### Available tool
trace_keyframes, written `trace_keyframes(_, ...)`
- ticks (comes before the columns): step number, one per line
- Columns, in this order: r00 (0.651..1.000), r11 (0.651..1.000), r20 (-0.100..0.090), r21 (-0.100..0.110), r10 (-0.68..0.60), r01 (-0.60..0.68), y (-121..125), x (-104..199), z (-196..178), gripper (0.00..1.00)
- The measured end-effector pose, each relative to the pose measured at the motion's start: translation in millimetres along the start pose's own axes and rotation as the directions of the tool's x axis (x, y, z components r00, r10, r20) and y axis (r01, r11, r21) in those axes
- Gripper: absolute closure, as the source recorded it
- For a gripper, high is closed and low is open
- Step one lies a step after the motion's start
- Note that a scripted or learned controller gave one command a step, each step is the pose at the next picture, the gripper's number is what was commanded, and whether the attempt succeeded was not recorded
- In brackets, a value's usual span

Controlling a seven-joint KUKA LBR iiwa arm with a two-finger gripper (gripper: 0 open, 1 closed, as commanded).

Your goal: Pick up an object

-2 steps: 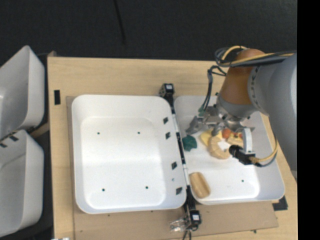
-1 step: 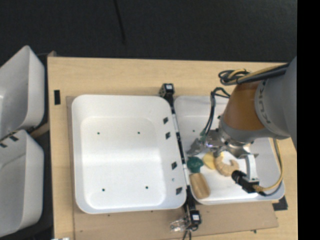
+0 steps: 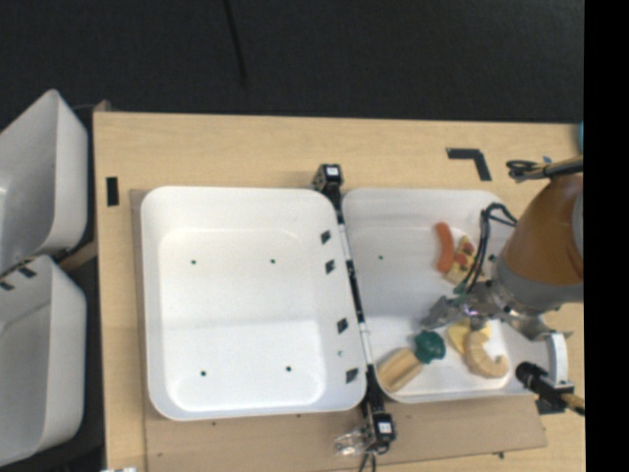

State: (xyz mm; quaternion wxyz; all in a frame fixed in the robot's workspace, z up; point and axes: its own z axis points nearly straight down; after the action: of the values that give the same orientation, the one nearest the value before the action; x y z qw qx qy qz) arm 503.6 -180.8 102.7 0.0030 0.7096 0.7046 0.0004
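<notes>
Gripper [image 3: 454,311] sits low in right bin [image 3: 393,214], jaw state you cannot tell (wrist hides it). Teal object [image 3: 428,346] lies just below-left of it, touching tan block [image 3: 400,369]. Your shortest reach: toward bin's near-left corner.

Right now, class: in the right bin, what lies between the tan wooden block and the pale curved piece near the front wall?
In the camera view, a teal round object lies between the tan wooden block and the pale curved piece.
</notes>
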Motion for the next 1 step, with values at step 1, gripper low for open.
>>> trace_keyframes(1, 1.0, 1.0, 0.0, 0.0, -0.004, 0.004, -10.4, -51.5, 0.5, 0.0)
